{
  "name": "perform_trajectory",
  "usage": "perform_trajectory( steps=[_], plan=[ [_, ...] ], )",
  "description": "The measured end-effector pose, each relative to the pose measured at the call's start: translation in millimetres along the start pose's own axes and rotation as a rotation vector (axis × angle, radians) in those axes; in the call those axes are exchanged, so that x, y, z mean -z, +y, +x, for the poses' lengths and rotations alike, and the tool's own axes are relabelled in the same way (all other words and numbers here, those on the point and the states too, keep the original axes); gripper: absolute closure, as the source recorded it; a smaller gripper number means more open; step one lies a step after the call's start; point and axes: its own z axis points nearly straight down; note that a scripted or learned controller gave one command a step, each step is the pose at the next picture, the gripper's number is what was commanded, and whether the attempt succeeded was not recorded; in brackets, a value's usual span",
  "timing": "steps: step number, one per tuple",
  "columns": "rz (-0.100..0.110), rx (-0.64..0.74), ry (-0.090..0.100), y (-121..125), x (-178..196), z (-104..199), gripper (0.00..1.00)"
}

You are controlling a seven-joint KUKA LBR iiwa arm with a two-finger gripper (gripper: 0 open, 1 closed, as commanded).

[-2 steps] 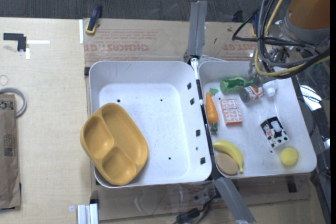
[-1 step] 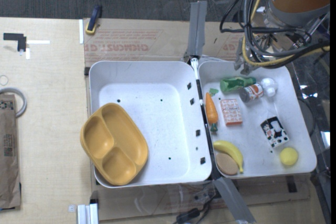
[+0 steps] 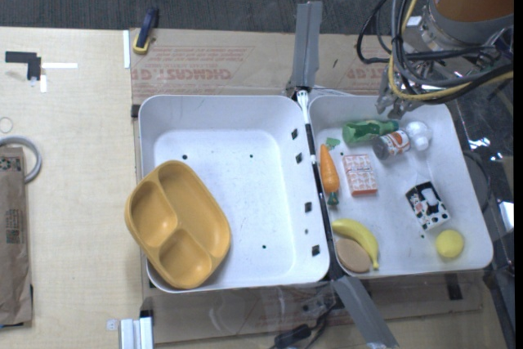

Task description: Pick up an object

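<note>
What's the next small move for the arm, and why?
Probably lower the gripper slightly toward the small bottle lying just below it in the right bin. Nothing is picked yet, and that bottle, beside the green object, looks like the nearest target.

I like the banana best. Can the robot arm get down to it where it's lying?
Probably yes. The banana lies in the right bin with open space above it. The only thing touching it is a round brown thing against its lower side, so a grab from above looks free.
</note>
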Motion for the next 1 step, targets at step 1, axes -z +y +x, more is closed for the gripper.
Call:
perform_trajectory(
  steps=[1],
  plan=[
    [-0.002, 0.230, 0.001, 53.4, -25.2, 40.7, 1.00]
  ],
)
